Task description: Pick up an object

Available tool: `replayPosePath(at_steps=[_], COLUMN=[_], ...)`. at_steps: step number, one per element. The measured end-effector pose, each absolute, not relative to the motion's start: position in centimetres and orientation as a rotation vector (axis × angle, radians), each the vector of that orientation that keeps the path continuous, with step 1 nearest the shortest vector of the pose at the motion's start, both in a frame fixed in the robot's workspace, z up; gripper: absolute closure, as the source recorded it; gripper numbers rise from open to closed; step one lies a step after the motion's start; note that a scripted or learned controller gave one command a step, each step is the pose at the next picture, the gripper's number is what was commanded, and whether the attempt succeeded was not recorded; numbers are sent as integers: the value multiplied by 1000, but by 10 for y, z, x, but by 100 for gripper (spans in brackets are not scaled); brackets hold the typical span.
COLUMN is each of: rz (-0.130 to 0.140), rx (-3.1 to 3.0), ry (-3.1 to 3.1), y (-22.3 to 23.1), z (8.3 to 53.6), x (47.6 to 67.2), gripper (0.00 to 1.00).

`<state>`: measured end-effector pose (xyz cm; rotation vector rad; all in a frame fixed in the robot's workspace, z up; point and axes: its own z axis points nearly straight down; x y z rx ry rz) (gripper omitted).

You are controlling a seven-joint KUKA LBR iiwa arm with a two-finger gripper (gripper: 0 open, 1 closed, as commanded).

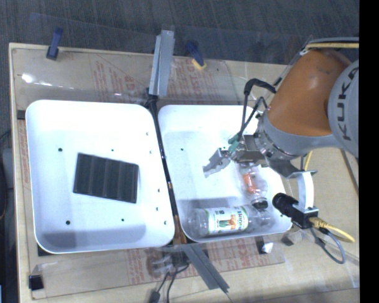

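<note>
The left bin holds a dark ribbed panel mid-floor, while in the right bin the gripper hangs with fingers spread and empty above open floor, a clear bottle lying along the near wall.

gripper over right bin, clear bottle near its front wall, dark pad in left bin

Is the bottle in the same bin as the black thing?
No, the clear plastic bottle lies in the right bin, the black ridged slab in the left bin.
</note>
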<state>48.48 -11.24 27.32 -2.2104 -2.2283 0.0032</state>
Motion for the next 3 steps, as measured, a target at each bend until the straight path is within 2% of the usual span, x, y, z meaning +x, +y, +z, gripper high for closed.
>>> replayPosePath(at_steps=[1, 2, 3], rz=[2, 3, 0], rx=[-1943, -1959, -1937], ry=[-2465, -2452, -2473], y=[-180, -209, -211], z=[249, 173, 174], x=[476, 527, 544], gripper=[0, 0, 0])
